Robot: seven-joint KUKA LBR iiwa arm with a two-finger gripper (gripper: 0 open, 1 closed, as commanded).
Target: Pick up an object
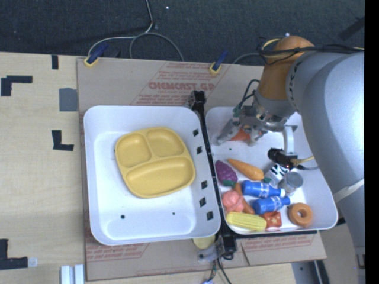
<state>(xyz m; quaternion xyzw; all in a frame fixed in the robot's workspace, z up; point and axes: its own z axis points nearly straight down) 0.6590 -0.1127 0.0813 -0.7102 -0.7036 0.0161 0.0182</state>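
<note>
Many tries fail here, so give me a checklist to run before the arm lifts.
1. Tool inside right bin: ok.
2. Orange-red item lies at the tool: ok.
3. Item between the fingers: cannot tell.
4. Carrot apart from the tool: ok.
5. Tool away from the bin wall: ok.
6. Yellow tray sits in left bin, out of the way: ok.

left bin (95, 176): holds yellow divided plate (155, 161) | cardboard sheet (160, 81): under both bins, two clamps on far edge | bench (35, 176): black tape marks at left
</note>
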